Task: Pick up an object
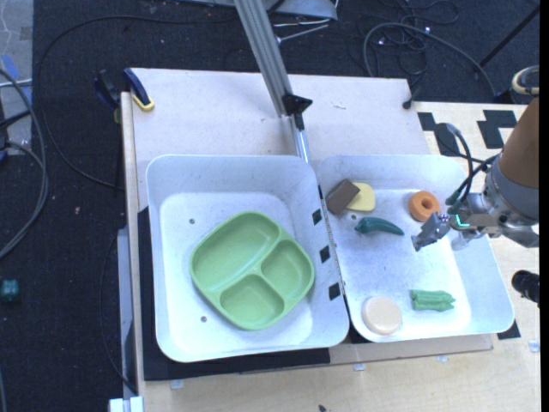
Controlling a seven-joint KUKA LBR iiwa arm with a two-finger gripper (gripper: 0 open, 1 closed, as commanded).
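Two dark fingers of the gripper point toward the left and a little down, above the floor of the right bin. How they stand to each other I cannot tell, because they are small and dark in the view. Nothing is visible between them.

Just above the fingertips lies an orange ring, close to the gripper but apart from it. To the left of the fingers lies a dark green pepper-shaped object. Further left and up, a brown block leans against a yellow object; the two touch each other, near the wall between the bins. Below the gripper lies a light green ridged object, and to its left, near the front rim, a round cream-coloured object.

The arm comes in from the right; its grey wrist stands over the right rim of this bin, with an orange part above it at the edge of the view.

The left bin holds one green divided plate with three compartments, lying flat in the middle. A grey metal pole goes up slantwise from behind the place where the two bins meet.
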